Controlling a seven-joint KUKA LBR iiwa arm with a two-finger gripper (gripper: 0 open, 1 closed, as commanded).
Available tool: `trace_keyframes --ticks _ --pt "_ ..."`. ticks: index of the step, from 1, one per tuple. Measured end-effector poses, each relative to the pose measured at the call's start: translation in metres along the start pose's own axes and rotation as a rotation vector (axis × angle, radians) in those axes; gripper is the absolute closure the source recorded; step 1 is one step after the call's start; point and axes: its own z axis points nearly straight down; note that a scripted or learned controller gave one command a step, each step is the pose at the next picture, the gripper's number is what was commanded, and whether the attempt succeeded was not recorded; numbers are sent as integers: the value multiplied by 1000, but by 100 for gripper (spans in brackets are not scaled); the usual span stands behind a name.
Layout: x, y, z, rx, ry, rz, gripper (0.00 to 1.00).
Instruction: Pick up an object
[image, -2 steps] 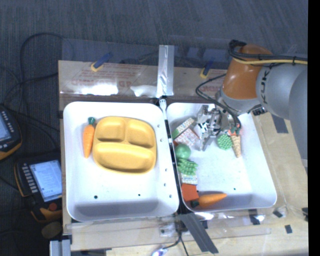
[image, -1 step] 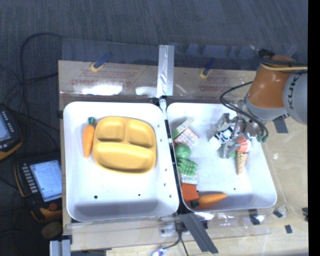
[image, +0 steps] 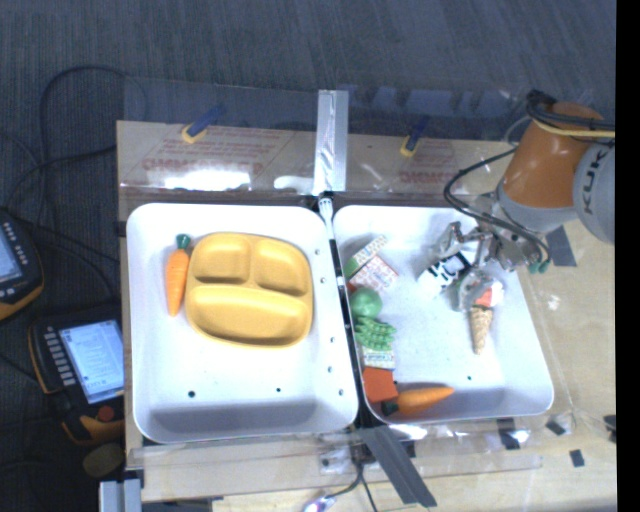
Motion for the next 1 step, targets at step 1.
trace_keyframes --ticks 1 --pt "32 8 -1 3 -3 93 0"
